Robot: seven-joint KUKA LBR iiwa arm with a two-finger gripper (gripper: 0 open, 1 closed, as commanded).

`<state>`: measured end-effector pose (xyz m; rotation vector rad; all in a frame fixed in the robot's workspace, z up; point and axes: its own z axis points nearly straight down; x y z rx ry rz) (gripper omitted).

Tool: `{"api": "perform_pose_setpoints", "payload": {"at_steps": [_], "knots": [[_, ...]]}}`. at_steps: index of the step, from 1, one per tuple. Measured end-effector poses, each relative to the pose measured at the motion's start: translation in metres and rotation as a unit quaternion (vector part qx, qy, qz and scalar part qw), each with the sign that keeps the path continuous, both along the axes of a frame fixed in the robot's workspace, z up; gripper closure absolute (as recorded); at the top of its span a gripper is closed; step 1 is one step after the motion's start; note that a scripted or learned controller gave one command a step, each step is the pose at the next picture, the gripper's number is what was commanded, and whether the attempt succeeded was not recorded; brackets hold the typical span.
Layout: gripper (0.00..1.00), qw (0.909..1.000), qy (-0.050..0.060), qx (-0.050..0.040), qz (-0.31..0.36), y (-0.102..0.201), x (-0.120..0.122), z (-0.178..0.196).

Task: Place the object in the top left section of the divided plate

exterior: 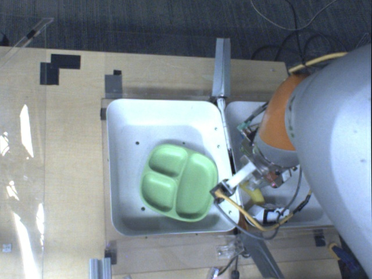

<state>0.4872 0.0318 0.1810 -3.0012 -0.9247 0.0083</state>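
A light green divided plate (179, 182) lies in the left white bin (125, 132), toward its front right corner. It has two small sections on its left side and one large section on its right. My gripper (263, 176) hangs below the orange band over the left part of the right bin (238, 114), just right of the plate's edge, with the wrist covering it. A small yellow thing (254, 193) shows beneath the wrist in the right bin, partly hidden. I cannot tell whether the gripper touches it.
A metal divider rail (221, 68) runs between the two bins. The grey arm covers most of the right bin. The wooden bench (58, 156) extends to the left, with black markers at its back left.
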Motion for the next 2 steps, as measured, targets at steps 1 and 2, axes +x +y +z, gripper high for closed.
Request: {"api": "perform_pose_setpoints", "payload": {"at_steps": [1,2], "knots": [[1.00,0.9991,-0.001,0.0003,0.042,0.076,0.000,0.000],[1.00,0.9907,-0.004,0.0026,0.136,0.085,0.002,-0.081]]}}
